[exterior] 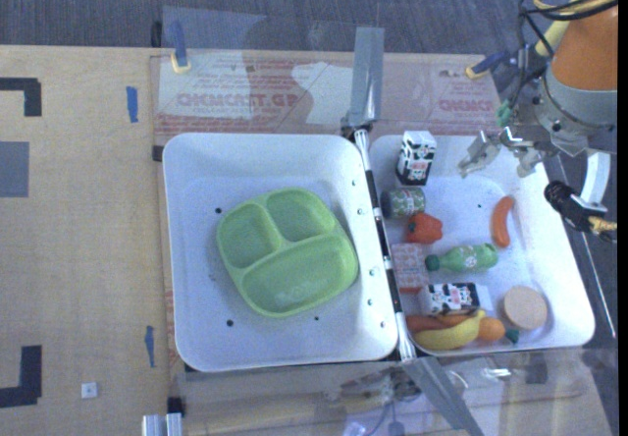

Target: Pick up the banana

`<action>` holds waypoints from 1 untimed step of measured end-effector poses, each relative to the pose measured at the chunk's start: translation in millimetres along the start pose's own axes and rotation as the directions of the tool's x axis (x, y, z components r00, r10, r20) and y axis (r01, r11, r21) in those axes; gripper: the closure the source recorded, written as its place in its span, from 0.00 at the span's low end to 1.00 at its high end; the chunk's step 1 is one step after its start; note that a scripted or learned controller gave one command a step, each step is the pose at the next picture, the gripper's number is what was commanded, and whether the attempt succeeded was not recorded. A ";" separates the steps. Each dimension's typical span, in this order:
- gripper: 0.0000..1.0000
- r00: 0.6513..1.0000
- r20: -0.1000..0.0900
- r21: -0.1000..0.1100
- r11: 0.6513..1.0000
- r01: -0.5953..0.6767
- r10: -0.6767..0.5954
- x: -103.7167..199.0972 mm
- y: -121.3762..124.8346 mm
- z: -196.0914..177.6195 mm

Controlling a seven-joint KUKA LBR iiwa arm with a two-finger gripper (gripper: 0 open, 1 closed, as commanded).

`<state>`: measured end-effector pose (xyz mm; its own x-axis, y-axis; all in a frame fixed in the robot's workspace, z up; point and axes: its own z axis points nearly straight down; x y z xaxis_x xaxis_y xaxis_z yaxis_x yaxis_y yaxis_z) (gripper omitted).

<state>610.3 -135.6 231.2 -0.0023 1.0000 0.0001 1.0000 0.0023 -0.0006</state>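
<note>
While the grey arm with the orange band [586, 56] hung over the far right corner of the right-hand shallow white bin [574, 311], the two-finger gripper [500, 151] sat above bare bin floor with its metal fingers [478, 153] spread apart and nothing between them, so jaws open and empty

Target, the curved yellow plastic banana [456, 334], lay at the near edge of that same bin, well apart from the gripper, on the opposite end of the bin. It was crowded: a small orange fruit-shaped toy [491, 330] touched its right tip, a reddish-orange carrot-like piece [424, 323] lay along its left end, and a black-and-white cow-print milk carton lying flat [451, 299] sat just behind it. A round tan disc like a biscuit [524, 307] was near on the right

Other clutter between gripper and banana: green plastic bottle on its side [465, 258], red tomato-like toy [424, 227], orange sausage-shaped toy [501, 221], small green can [405, 201], upright cow-print carton [416, 157]. Left-hand white bin [196, 169] held a green three-compartment plastic plate [287, 250]

Judged step: approach, pick not yet started. Next move would call for travel across the bin toward the near edge, then descent with the jaws lined across the banana's narrow width, probably mid-body, since the ends were hemmed in by neighbours and the bin wall was close behind
</note>
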 end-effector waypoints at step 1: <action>0.00 0.892 0.000 0.002 0.892 -0.451 0.451 35.1 -19.7 96.5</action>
<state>590.5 -100.5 134.7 0.4490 0.8935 0.0000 0.8935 -0.4490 -0.0026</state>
